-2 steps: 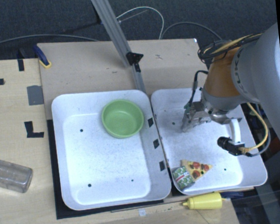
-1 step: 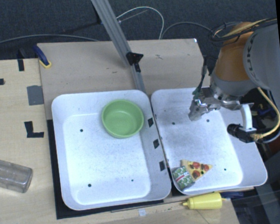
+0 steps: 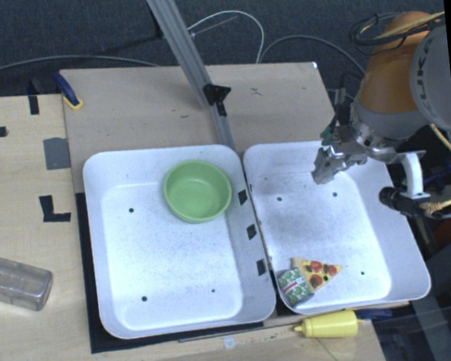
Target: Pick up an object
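- End effector (image 3: 324, 169): above the right bin's (image 3: 396, 278) far part, nothing visibly held; whether released or clenched cannot be told.
- Green bowl (image 3: 198, 190): upright in the left bin (image 3: 119, 307), far side.
- Pizza-slice toy (image 3: 317, 271) and green packet (image 3: 295, 285): right bin's near-left corner, touching; packet print illegible.
- Yellow bottle (image 3: 330, 325): on the counter (image 3: 137, 105), just beside the right bin's near rim.

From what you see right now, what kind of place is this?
Most likely a robotics lab test bench, not a kitchen. A grey and orange robot arm reaches over two white bins on a wooden bench. They hold only a green bowl and toy pizza slice.
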`<state>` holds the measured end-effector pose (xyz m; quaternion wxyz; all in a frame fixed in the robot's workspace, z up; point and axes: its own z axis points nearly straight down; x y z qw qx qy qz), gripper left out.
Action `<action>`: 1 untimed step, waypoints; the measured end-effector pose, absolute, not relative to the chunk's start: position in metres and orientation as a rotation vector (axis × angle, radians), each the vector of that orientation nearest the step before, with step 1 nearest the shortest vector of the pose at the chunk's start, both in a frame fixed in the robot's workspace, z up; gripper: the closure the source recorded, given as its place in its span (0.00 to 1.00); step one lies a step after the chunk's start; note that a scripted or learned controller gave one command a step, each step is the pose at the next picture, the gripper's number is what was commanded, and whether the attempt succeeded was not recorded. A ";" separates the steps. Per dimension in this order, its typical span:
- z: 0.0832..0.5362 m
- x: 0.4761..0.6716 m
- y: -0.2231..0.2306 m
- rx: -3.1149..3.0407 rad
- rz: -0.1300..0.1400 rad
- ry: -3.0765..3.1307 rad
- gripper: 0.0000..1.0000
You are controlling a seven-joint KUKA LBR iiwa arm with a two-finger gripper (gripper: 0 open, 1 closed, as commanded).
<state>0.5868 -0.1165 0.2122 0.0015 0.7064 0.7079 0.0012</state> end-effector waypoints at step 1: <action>0.248 0.588 -0.116 2.218 0.003 2.221 1.00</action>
